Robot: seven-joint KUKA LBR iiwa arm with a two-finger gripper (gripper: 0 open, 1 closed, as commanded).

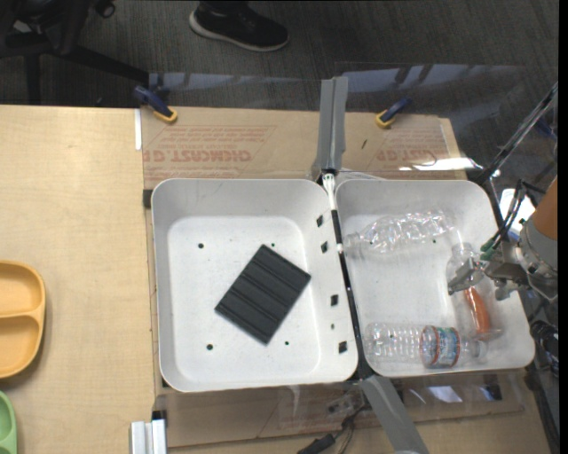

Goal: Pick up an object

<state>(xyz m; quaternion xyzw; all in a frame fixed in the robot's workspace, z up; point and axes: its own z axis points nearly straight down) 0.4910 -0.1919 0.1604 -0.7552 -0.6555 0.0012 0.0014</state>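
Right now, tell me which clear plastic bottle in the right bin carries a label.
The bottle along the near wall; its coloured label sets it apart from the bare crumpled bottle.

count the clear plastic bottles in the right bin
2: one crumpled clear bottle near the right bin's far side, one labelled clear bottle along its near wall. None looks hidden.

Dark grey carpet floor [382,35] up top w/ a black shoe [240,25]. Light wood desk [71,186] on left, cardboard sheet [231,146] beyond the bins.
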